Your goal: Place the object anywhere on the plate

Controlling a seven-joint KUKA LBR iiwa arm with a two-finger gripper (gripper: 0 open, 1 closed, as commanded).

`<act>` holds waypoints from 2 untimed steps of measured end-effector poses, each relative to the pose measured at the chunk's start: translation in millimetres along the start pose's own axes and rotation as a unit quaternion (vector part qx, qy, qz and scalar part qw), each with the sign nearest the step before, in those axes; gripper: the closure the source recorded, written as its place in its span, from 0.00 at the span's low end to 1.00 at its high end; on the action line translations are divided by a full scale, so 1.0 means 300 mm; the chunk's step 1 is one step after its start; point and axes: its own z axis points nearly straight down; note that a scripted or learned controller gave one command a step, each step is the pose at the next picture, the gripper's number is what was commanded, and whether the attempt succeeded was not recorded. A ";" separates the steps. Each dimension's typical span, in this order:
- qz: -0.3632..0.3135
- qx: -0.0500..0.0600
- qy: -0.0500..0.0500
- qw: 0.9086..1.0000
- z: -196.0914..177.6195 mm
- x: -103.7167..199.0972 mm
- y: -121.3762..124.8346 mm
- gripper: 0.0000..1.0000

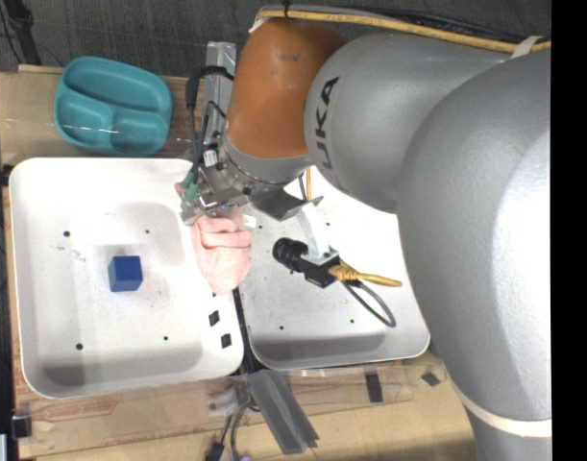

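a wooden bench (pixel 14 123) stands on dark carpet (pixel 101 8), seen from above. at far left, a teal plate (pixel 82 89) with moulded compartments sits on the bench just beyond the left bin (pixel 62 296). that white bin holds a blue cube (pixel 125 273). over the seam between the two bins, a pink object (pixel 223 257) sits directly beneath the gripper (pixel 208 200), well apart from the plate. the wrist hides the join, so we cannot tell whether the gripper is clamped on it. the grey arm (pixel 418 113) covers much of the right bin (pixel 312 339).
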 end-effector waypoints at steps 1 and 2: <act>0.202 0.003 0.001 0.979 0.178 0.032 -0.141 1.00; 0.215 0.003 0.001 0.977 0.178 -0.043 0.006 1.00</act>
